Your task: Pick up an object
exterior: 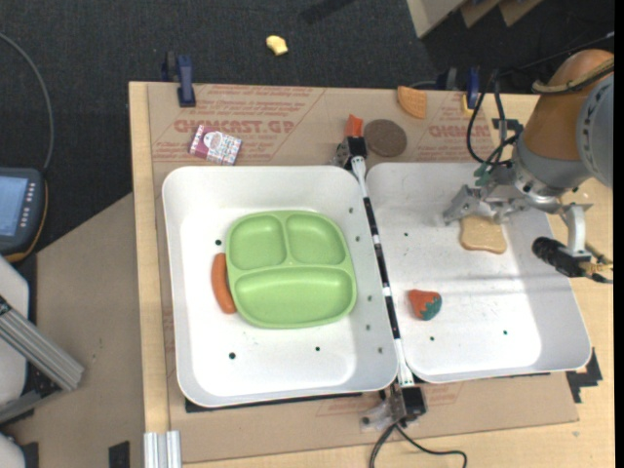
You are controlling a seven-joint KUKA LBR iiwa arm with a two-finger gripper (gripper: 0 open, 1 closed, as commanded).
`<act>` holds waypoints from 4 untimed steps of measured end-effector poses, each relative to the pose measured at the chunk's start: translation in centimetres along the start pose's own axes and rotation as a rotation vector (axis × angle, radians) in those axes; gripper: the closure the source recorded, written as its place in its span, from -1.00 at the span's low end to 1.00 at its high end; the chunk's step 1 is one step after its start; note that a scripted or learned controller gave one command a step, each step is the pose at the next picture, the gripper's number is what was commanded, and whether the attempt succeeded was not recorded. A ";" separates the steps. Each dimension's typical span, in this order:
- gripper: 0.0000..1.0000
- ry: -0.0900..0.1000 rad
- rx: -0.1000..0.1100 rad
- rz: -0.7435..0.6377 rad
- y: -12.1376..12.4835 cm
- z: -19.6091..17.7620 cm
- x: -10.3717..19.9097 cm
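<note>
The hand (480, 203) hangs low over the far part of the right bin (546, 349), directly above a tan, bread-like slice (484, 235) lying on the bin floor. Its metal parts overlap and blur, so whether it is spread or pressed together cannot be told, nor whether it touches the slice. The arm (565, 130) is cut off at the right edge. Nearer in the same bin lies 1 small red-and-green piece, strawberry-like (424, 303). The left bin (190, 261) holds 1 green 3-compartment plate (290, 268), with an orange, sausage-shaped item (222, 283) touching its left rim. On the counter (156, 359) behind the bins sit a brown disc (385, 137), an orange wedge (412, 101) and a small printed packet (214, 143).
</note>
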State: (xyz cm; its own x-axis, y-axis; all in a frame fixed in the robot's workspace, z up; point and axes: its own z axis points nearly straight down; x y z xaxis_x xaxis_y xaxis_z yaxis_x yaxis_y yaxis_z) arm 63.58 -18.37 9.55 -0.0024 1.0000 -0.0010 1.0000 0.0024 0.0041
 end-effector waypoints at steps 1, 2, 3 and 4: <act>-1.00 -0.001 -0.004 0.001 -1.5 0.8 -0.2; 1.00 -0.005 -0.009 0.001 -1.4 -0.4 -0.3; -1.00 -0.005 -0.007 0.001 -1.4 -0.3 -0.3; -1.00 -0.002 -0.005 0.002 -2.7 0.7 -0.8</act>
State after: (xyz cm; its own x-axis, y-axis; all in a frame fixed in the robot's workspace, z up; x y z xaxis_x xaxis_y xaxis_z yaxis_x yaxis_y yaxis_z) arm 60.87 -19.22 8.82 -0.0003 1.0000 -0.0031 1.0000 0.0003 0.0093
